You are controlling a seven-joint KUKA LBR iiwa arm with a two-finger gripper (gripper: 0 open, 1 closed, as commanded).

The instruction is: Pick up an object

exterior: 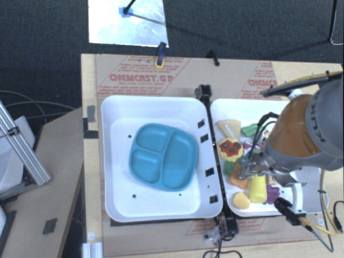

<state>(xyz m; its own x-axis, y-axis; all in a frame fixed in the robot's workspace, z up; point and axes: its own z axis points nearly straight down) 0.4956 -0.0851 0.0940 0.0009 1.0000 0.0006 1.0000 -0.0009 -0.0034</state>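
The arm (pixel 301 130) overhangs the right bin's (pixel 226 109) crowded toys — pizza slice (pixel 230 148), yellow bottle (pixel 257 188) — fingers' (pixel 246 170) state unclear.

Left bin (pixel 115 144): centre of the frame, on the desk (pixel 134 71).
Divided plate (pixel 163 156): in the middle of the left bin.
Right bin (pixel 236 109): touching the left bin's right side.
Toy pile (pixel 236 160): in the right bin's left half.
Arm (pixel 306 130): over the right bin, entering from the right edge.

Red "CHEMCAST GP" print, with a smaller unreadable line beneath, repeats on the brown protective sheet (pixel 141 74) under the bins; "KU" shows on the arm (pixel 317 125)
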